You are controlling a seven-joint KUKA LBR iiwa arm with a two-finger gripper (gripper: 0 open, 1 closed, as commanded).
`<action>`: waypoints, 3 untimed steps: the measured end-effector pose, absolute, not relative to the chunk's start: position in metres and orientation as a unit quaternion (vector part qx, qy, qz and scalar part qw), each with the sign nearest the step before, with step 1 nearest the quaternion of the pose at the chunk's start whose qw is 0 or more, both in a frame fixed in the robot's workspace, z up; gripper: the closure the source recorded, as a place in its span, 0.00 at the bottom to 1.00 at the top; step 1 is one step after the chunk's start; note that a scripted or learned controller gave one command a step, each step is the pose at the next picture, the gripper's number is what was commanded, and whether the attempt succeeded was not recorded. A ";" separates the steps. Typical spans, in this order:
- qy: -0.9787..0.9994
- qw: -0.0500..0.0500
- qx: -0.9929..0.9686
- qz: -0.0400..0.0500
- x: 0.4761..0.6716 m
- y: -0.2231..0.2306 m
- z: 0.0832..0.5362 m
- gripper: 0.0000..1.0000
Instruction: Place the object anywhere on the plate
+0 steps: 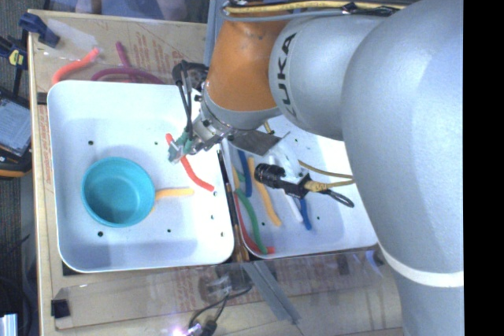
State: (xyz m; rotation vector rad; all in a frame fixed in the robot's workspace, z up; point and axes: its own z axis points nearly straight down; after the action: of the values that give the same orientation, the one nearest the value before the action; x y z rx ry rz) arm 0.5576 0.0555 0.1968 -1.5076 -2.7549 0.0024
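Currently the gripper (pixel 180 149) hangs low over the left bin (pixel 118 248), near that bin's right wall and toward its upper half. It sits right at the upper end of a red strip (pixel 198 175). A short red piece shows on the gripper's left side, and the longer curved part runs down and to the right from beneath it. Whether the gripper is clamped on that strip or merely poised over it cannot be told from this angle.

The red strip lies in the left bin, to the right of the plate (pixel 118 191) and apart from it. The plate is a round teal dish with a raised rim, resting in the lower left part of the same bin. A yellow strip (pixel 175 192) lies flat just beside the plate's right rim, between the plate and the lower end of the red strip.

The arm (pixel 331 67), with its orange band (pixel 240 63), covers much of the right bin (pixel 331 228). A green strip (pixel 250 220), a second yellow strip (pixel 270 207) and a blue strip (pixel 305 216) lie in that bin's visible part. On the bench above the left bin rest an orange strip (pixel 75 68) and a pink loop (pixel 126 75).
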 end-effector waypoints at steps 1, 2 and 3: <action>-0.906 0.002 -0.424 0.001 0.528 0.103 0.212 1.00; -0.922 0.001 -0.387 0.001 0.526 0.141 0.231 1.00; -0.915 0.002 -0.404 0.002 0.518 0.131 0.226 1.00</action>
State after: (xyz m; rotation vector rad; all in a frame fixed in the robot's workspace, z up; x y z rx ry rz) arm 0.5182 0.1314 0.2257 -1.2693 -2.8698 0.0058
